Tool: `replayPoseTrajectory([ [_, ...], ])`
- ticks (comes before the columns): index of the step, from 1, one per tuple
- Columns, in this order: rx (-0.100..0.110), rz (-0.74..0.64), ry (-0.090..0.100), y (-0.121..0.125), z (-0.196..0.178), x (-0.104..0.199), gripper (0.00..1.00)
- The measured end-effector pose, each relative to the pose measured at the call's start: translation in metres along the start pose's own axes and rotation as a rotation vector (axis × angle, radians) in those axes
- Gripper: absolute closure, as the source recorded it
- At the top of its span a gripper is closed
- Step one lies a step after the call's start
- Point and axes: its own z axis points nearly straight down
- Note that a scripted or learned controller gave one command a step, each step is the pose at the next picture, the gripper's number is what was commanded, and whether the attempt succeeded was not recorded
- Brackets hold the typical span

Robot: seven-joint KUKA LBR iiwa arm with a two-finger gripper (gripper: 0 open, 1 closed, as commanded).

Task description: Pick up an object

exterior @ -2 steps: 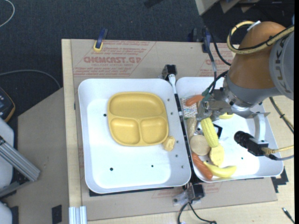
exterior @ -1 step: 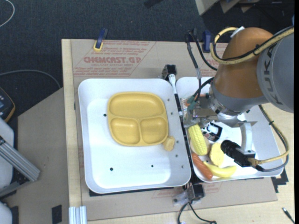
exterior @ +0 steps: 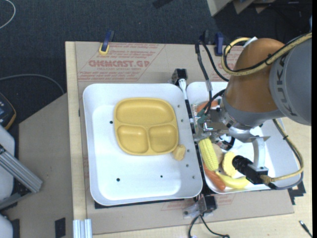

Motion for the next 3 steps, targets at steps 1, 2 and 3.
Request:
replayPoseTrajectory([
  [1,-0.004,0.0,-0.001,0.01,0.007,-0.002,1.0],
  [2,-0.008,0.0,-0.001,0.012,-0.009,-0.01,1.0],
  [3,-0.007,-0.002,-0.001,0.018,-0.009,-0.004,1.0],
])
